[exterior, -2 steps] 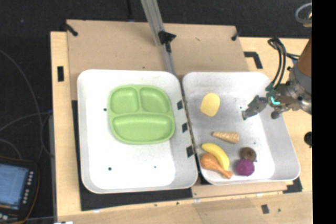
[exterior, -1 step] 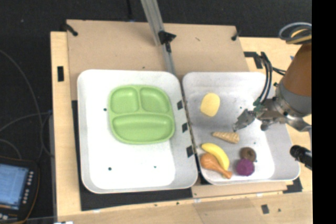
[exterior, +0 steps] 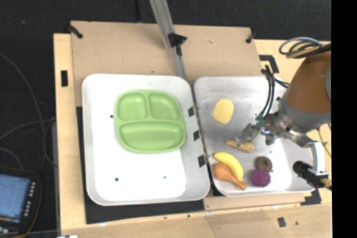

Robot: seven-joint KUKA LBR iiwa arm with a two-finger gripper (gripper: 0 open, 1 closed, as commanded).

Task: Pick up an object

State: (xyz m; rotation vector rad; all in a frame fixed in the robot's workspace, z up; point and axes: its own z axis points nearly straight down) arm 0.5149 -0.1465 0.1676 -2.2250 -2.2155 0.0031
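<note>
Object nearest the gripper: we see a small tan piece (exterior: pixel 243 146), flat and irregular, lying on the floor of the right bin (exterior: pixel 245 86), near its middle.
Gripper position: the gripper (exterior: pixel 249 134) sits just above this tan piece, at its upper edge; we cannot tell if it touches it.
Gripper state: we cannot tell how it stands, because the metal parts are small and blurred.
Holding: we see nothing lifted from the bin.
Arm pose: the arm (exterior: pixel 307 92) comes in from the right side of the camera view, with its orange band high over the right bin's right edge and the grey wrist below it, leaning down and to the left toward the bin's middle.
Other objects in the right bin: a yellow rounded piece (exterior: pixel 223 111) lies well above the gripper; a banana (exterior: pixel 229 164) and an orange pear-shaped piece (exterior: pixel 227 174) lie side by side at the lower left; a brown round piece (exterior: pixel 263 163) and a purple round piece (exterior: pixel 260 178) lie at the lower right, just beside each other.
Left bin: the left bin (exterior: pixel 100 175) bears a green divided plate (exterior: pixel 149 121) in its upper half.
</note>
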